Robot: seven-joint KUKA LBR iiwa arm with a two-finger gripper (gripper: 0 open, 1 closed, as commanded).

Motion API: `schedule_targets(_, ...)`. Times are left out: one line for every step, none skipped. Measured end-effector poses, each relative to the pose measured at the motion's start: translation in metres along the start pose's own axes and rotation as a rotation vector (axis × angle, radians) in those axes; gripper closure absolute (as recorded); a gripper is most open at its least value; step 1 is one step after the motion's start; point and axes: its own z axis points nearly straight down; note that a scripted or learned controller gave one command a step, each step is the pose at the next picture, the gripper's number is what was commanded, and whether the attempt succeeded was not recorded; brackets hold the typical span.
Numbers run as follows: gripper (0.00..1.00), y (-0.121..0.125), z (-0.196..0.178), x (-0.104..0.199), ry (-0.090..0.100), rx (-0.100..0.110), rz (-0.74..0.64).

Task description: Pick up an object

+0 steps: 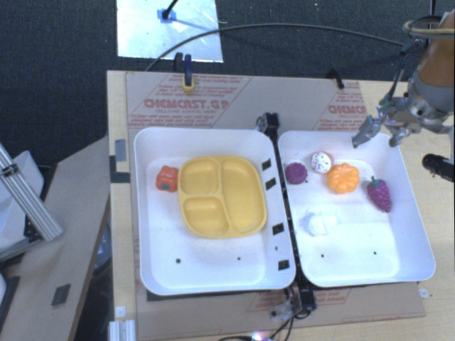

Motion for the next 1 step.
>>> schedule_targets(0.00,0.0027,-0.0078,0.0005,-0.003,-0.012,-0.003)
